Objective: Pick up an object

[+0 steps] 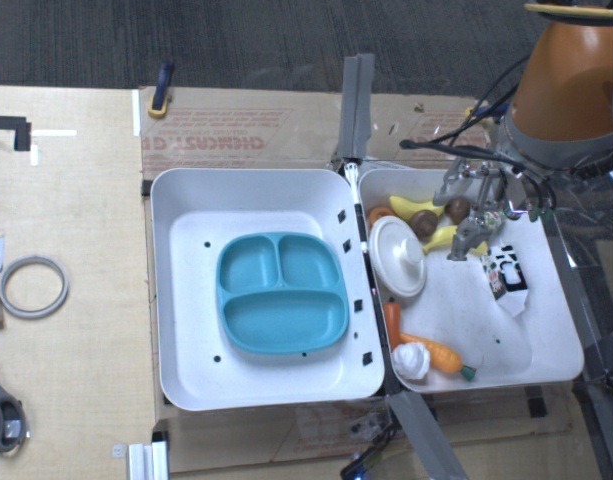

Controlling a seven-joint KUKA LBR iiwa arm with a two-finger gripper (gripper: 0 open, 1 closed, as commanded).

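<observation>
1. The gripper (473,230) hangs over the back part of the right bin (546,363), its metal fingers pointing down beside the yellow banana (411,208). From this slanted view I cannot tell whether it is wide or narrow, and nothing shows clearly as held.

2. Just beside it, toward the bin's back left corner, lie the banana, a brown round piece (424,222) and a second yellow piece (441,237). Any of them looks like the nearest candidate for picking.

3. A white round lid-like dish (398,256) leans against the right bin's left wall. A white tag with black print (506,276) lies toward the right wall.

4. Near the front left corner sit an orange carrot (444,357) and a small white bottle (410,363), well apart from the gripper.

5. The left bin (176,298) holds a blue divided plate (283,292) in its middle.

6. My judgement: the pick is not yet done. No object is lifted; closing on one and raising it clear of the bin is left.
</observation>
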